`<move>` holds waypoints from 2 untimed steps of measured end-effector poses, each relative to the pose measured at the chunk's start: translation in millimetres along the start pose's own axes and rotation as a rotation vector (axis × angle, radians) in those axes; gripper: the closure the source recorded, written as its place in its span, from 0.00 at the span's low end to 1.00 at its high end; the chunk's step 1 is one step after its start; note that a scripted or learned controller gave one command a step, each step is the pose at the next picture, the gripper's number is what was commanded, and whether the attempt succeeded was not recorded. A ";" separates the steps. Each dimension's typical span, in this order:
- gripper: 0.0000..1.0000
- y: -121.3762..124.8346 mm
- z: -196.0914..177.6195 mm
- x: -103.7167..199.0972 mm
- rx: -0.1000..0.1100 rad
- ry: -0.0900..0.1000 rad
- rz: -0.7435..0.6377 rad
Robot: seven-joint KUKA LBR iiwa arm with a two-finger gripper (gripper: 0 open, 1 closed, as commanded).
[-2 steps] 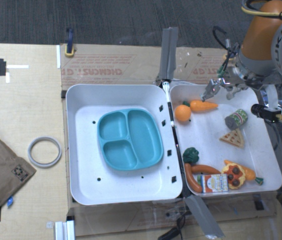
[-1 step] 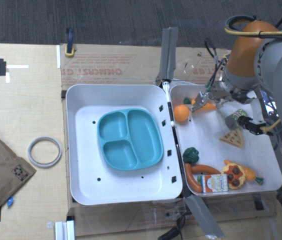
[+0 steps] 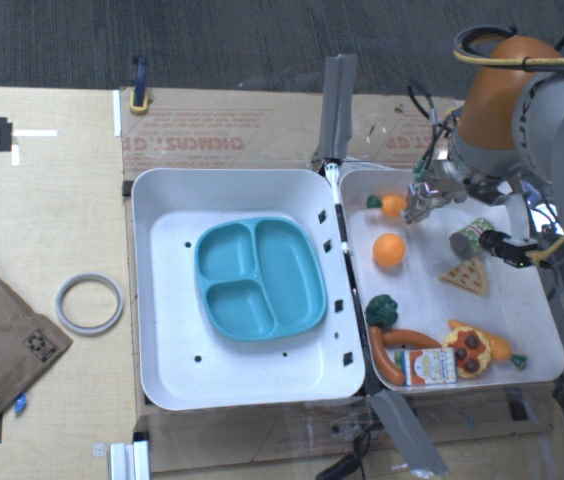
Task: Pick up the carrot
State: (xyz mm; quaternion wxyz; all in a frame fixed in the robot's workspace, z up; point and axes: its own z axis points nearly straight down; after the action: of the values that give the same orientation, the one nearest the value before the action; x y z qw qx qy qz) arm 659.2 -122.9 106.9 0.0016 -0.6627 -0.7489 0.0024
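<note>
Teal plate [image 3: 260,276] in the left bin is no concern. In the right bin [image 3: 547,320] the carrot [image 3: 391,206] lies near the far-left corner, its green end toward the divider. My gripper [image 3: 418,208] hangs just right of its orange end; whether it is open or closed I cannot tell. I'd centre over the carrot before descending.

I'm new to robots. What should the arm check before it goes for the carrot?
1. Carrot identified: cannot tell. One orange piece with a green end lies in the far left corner of the right bin; a second orange piece lies beside the pizza slice.
2. Gripper near a candidate: ok, it is just beside the far piece.
3. Carrot held: not ok, nothing shows in its grasp.
4. Neighbours apart: ok, the orange ball lies separate.
5. Bin wall clearance: cannot tell.
</note>
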 end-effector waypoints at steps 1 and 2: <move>0.00 2.0 -1.6 -0.8 -0.010 -0.004 0.000; 0.00 -58.1 15.7 3.3 -0.004 0.001 0.088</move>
State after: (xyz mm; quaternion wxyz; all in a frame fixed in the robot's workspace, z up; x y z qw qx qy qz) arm 601.0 -126.8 91.6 0.0004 -0.6950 -0.7190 0.0006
